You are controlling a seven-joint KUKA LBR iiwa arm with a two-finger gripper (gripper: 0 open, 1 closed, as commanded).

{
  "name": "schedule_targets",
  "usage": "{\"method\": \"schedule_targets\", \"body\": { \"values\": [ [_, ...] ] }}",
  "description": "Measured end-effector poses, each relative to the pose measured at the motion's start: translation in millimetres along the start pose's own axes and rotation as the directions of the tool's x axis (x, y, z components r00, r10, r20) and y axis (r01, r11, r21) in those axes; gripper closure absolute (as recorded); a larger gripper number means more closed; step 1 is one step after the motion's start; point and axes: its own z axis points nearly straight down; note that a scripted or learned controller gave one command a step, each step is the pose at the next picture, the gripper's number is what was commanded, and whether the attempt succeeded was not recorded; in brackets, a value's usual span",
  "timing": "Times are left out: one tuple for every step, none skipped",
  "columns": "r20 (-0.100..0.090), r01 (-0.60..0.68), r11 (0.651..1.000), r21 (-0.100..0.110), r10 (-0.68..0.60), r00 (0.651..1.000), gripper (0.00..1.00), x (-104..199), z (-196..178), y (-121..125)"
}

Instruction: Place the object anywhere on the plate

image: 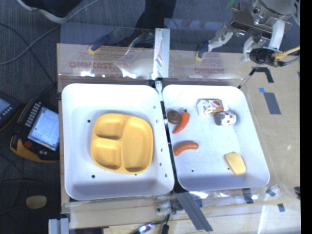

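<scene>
1. In the left half of the frame, a smooth yellow plastic plate (122,143) with three rounded compartments lies in the middle of the left shallow white bin (78,101).
2. The right shallow white bin (253,145) holds, from left to right: a small brown round piece (172,115), touching a glossy orange carrot-shaped toy (182,122); an orange sausage-shaped toy (185,147); a printed flat packet (210,106); a rounded white-and-dark toy (225,118); a matte yellow wedge (235,163) at lower right.
3. At the upper right, the metal gripper (229,35) hangs outside the bins, fingers spread apart, holding nothing.
</scene>
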Motion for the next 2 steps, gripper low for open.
{"method": "schedule_targets", "body": {
  "values": [
    [0.000, -0.341, 0.940, 0.001, 0.341, 0.940, 0.00, -30, -27, -65],
    [0.001, -0.450, 0.893, 0.003, 0.450, 0.893, 0.00, -161, 19, -50]
  ]
}}
